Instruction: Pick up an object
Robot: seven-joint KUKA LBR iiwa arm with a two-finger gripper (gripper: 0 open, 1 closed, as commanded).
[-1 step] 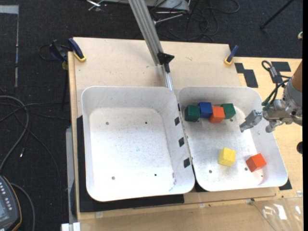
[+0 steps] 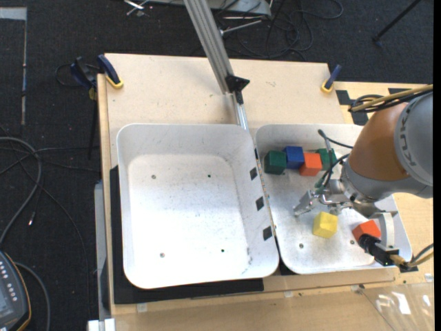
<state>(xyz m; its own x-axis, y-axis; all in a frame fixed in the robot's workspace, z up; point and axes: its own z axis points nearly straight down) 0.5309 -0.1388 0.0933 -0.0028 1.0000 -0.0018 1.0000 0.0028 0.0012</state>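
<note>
Camera view is showing me the gripper (image 2: 318,203) hovering with fingers spread just above the yellow block (image 2: 325,224) in the right bin (image 2: 289,254); nothing is being pinched, so I'm judging the pick not yet done.

Two white bins (image 2: 186,205) are showing fine dark speckles across their floors, sitting on a pale tan bench (image 2: 179,92). In the right bin (image 2: 289,250), a dark green block (image 2: 275,161), a blue block (image 2: 294,156) and an orange block (image 2: 312,162) are lining up, with a yellow block (image 2: 325,224) glowing bright below them. The arm (image 2: 389,150) is showing grey with its orange band, and the gripper (image 2: 310,202) is gleaming silvery metal. Blue-and-yellow clamps (image 2: 110,73) are marking the bench corners, over black carpet (image 2: 48,185).
</note>
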